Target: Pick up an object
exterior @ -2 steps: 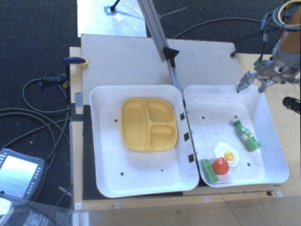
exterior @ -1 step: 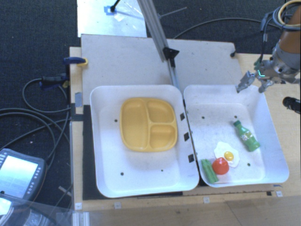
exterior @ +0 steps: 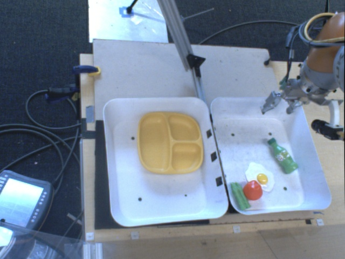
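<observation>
a green bottle [exterior: 282, 156] with a pale label is seen lying tilted; the end effector [exterior: 281, 102] is spread apart, unladen.

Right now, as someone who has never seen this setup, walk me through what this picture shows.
One camera looks down at a slant on a bench with two white bins. The grey and orange machine at the right is a robot arm; its gripper hangs over the right bin, with nothing seen between its fingers. That bin holds a green bottle, a toy fried egg, a red tomato and a green vegetable. The left bin holds a yellow tray.
</observation>
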